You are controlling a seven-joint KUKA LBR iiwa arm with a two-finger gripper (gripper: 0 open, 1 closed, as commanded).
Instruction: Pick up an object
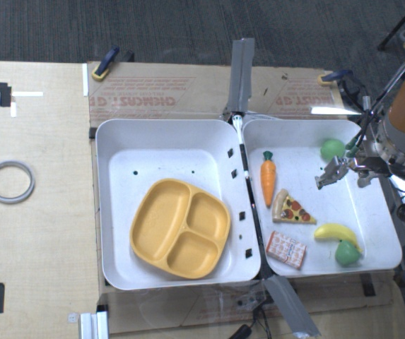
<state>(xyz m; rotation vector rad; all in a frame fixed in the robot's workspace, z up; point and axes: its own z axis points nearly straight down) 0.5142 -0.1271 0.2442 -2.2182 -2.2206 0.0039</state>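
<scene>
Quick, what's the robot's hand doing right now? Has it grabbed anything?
Hand: open, holding nothing, above the right bin.

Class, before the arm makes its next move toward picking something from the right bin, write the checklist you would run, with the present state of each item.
1. Gripper above the right bin: ok.
2. Fingers open, nothing between them: ok.
3. Green ball close beside the gripper, unobstructed: ok.
4. Carrot and pizza slice lying apart: ok.
5. Banana free of the green pear: not ok, touching.
6. Gripper's height above the bin floor: cannot tell.
</scene>
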